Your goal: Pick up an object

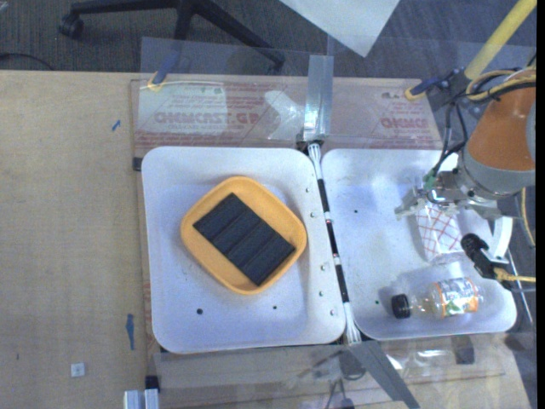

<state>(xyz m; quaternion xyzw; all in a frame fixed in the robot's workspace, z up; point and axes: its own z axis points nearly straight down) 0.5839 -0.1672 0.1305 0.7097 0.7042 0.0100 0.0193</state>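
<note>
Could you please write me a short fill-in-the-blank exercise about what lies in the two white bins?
1. The orange square tray with a black ribbed insert lies in the ___ bin of the camera view.
2. The clear plastic bottle lies on its side, its cap coloured ___.
3. The red-and-white checked paper piece lies in the same bin as the ___.
4. The gripper hovers over the ___ bin.

Missing words: left; black; bottle; right
</note>
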